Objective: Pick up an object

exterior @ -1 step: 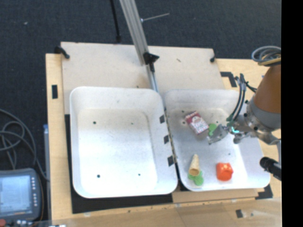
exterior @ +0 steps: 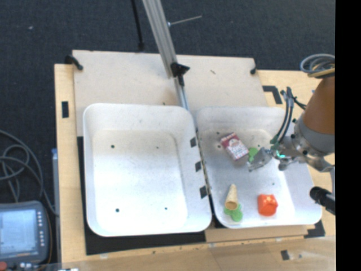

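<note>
since the gripper [exterior: 258, 160] hangs low in the right bin [exterior: 293, 208], just right of the pink packet [exterior: 234, 147], whether anything is gripped cannot be told; a square, centred descent is advised.

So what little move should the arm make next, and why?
Probably a short drop straight down. The gripper hovers in the right bin, beside the pink packet and over something small and green. Lowering there looks like its nearest chance at a grasp.
</note>
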Tool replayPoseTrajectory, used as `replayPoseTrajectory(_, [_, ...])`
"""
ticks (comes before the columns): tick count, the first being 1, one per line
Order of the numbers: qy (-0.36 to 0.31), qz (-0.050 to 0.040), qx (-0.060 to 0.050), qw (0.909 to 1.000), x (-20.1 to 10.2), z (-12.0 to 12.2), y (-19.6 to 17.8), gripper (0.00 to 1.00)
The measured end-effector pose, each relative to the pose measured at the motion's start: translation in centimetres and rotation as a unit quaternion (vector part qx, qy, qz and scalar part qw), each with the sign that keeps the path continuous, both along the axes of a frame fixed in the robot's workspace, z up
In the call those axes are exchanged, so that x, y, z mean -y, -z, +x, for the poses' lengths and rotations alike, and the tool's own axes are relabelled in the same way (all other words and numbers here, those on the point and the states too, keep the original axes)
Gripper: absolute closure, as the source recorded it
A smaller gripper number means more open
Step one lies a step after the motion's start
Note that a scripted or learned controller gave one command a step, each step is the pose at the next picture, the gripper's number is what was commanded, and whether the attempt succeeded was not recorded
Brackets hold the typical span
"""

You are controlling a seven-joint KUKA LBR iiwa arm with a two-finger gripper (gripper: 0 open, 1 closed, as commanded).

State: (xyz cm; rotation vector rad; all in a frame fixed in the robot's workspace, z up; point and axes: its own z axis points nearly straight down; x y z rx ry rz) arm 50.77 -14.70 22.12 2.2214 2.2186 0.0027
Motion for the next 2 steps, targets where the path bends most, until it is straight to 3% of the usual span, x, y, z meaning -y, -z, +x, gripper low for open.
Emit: replayPoseTrajectory(2, [0.000, -0.0006, -0.003, 1.0000, -0.1, -0.5, 9.0, 0.00])
